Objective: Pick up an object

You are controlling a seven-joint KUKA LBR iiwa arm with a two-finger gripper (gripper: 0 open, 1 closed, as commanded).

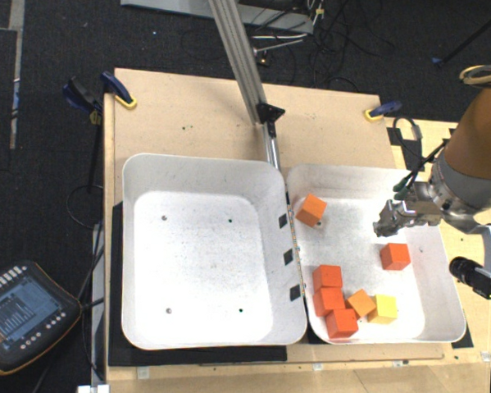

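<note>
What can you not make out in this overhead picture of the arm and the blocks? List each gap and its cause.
- Gripper, camera view: too small and blurred to tell open from shut.
- Arm: cut off by the right edge.
- Block cluster in the right bin: the blocks crowd together, so whether they touch or overlap is unclear.
- Handheld controller: screen text too small to read.

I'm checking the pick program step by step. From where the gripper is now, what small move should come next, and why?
Probably a short shift toward the orange block just below the gripper in this view, then a descent. That block lies apart from the others in the right bin, so it looks the easiest to pick.
</note>
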